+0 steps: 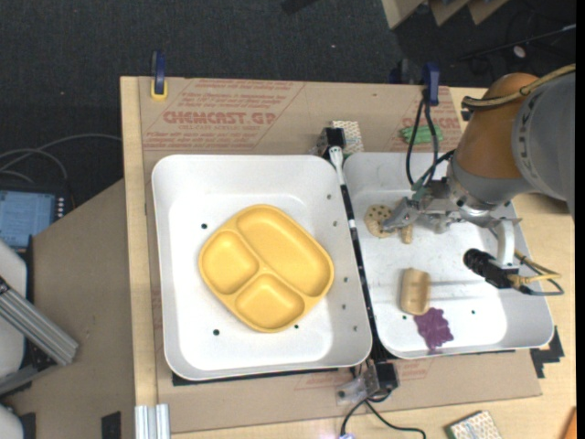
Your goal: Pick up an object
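The left bin point(174, 245), in the middle of the frame, holds a yellow plate point(265, 268) with three compartments, lying flat near the bin's centre. The right bin point(512, 327) sits edge to edge with it and holds three small things. A round speckled cookie point(376, 219) lies at its upper left. A tan block point(414, 291) lies lower down, and a purple lump point(433, 327) is just below the block, near the bin's lower rim. The tool point(400, 221) is over the right bin's upper part, just right of the cookie. Whether it is spread or pressed together cannot be told. Both bins rest on the brown desk point(228, 108).
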Controlling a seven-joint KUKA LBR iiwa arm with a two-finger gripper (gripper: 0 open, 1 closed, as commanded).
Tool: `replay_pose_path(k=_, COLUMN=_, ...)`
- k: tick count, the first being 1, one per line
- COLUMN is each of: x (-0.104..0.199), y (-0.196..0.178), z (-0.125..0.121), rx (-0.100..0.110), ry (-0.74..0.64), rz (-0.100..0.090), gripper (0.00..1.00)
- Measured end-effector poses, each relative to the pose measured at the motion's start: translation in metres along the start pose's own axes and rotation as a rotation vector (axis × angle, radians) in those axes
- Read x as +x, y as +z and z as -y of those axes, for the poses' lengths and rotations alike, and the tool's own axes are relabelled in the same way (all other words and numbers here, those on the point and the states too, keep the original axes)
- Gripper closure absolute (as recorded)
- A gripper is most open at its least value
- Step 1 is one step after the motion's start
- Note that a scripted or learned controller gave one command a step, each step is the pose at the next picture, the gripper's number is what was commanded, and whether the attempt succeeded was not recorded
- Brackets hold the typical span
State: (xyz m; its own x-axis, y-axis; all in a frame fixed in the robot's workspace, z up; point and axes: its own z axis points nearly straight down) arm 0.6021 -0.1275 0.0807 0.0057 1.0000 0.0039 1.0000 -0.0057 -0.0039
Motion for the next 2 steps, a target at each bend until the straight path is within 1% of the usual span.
replay_pose_path(k=1, x=0.001, y=-0.018, z=-0.005, rx=-0.014, ry=-0.004, rz=0.004, gripper=1.00)
replay_pose_path(k=2, x=0.102, y=-0.108, z=0.054, rx=-0.004, ry=-0.013, rz=0.001, gripper=1.00)
